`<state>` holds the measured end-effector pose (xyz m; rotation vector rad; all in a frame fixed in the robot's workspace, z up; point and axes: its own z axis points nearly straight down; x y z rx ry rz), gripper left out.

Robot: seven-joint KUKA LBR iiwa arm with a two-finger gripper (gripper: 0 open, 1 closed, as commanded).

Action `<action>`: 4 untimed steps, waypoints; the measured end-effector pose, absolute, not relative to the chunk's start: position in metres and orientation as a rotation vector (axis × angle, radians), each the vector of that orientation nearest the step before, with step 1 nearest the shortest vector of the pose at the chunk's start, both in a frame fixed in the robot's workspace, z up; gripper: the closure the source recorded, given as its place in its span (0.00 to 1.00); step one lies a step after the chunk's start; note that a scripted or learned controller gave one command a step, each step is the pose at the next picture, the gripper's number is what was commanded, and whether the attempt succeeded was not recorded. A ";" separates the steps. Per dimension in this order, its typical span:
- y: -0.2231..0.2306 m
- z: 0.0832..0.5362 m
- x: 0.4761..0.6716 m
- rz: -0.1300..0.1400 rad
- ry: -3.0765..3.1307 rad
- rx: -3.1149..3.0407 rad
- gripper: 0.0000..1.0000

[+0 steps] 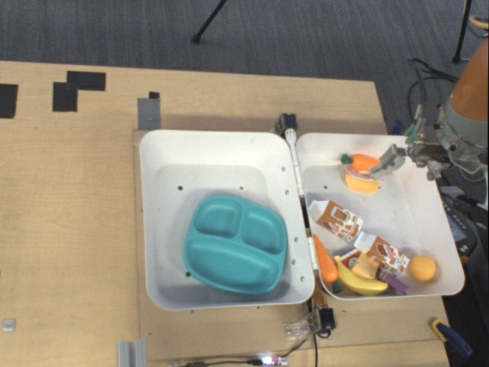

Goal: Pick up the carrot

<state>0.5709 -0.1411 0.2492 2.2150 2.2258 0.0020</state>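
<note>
there, the carrot (325, 260) lies against the right bin's (443, 228) left wall.

A robotics lab: wooden bench (69, 205), two white bins (164, 159), grey carpet (114, 14), tripod leg (218, 10).

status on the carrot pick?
Gripper up at right bin's far side, over an orange-and-yellow toy, nothing visibly held. Carrot lies untouched against the bin's near-left wall. Banana touches its lower end; carton just beyond.
</note>
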 end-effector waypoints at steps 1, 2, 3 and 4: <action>-0.158 0.185 0.610 0.000 2.188 2.254 0.00; -0.171 0.087 0.640 0.005 2.046 2.381 0.00; -0.138 0.083 0.653 -0.051 2.003 2.451 0.00; -0.082 0.085 0.668 -0.005 1.872 2.526 0.00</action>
